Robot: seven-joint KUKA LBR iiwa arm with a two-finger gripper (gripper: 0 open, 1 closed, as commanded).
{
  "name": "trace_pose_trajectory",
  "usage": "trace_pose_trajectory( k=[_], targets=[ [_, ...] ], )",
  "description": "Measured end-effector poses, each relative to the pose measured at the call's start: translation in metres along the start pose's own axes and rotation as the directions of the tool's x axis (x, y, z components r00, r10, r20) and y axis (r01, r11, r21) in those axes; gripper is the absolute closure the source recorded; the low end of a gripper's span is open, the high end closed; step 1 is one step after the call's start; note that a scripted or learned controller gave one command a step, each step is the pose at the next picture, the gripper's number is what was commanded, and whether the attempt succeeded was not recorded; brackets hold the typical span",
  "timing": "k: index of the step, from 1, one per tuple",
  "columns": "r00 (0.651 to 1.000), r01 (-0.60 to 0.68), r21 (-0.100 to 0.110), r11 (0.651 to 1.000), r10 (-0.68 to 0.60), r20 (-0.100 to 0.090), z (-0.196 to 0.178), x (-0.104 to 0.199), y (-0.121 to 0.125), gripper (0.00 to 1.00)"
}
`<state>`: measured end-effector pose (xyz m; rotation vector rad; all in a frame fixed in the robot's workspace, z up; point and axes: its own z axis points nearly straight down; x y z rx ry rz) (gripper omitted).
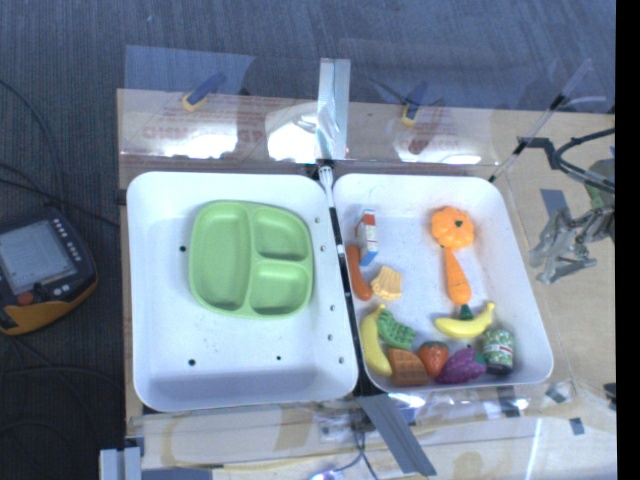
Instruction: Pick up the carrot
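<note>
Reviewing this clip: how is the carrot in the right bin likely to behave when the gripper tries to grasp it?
The carrot looks like a smooth, tapered toy, so probably stiff and light, yet it may slip from the fingers. Lying flat and rounded, it could roll if nudged. The banana and pumpkin sit at its ends, so they may shift.

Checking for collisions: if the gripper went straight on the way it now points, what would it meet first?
The gripper hangs outside the right bin, apparently pointing down. Straight on, it would probably meet the bare bench first, not the carrot; depth is unclear.
</note>
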<state>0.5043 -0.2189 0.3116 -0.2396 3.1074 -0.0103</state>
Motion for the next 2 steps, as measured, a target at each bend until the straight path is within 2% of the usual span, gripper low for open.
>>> trace_pose_trajectory(
  k=[1,2],
  targets=[
    [0.998,0.055,-0.017,0.998,-0.055,-0.031,0.156,0.013,0.001,1.00],
    [0.993,-0.112,-0.007,0.994,0.111,-0.024,0.187,-0.028,-0.006,1.00]
  ],
)
